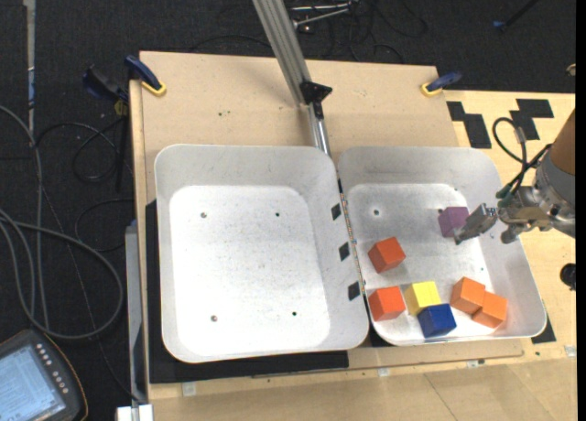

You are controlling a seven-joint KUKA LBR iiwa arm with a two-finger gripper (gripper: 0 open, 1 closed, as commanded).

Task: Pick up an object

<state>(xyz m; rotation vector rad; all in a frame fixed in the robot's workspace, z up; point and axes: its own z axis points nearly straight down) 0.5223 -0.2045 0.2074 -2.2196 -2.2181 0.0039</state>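
The gripper [476, 223] is seen at the right of the frame, over the right bin [417, 167], just beside a purple block [451, 220] lying in that bin's upper right part; whether its fingers are spread or pressed together cannot be told. Lower in the same bin are found an orange cube [386, 253], a second orange cube [387, 301], a yellow cube [424, 296], a blue cube [438, 319] and two orange blocks [480, 301] touching at the lower right.
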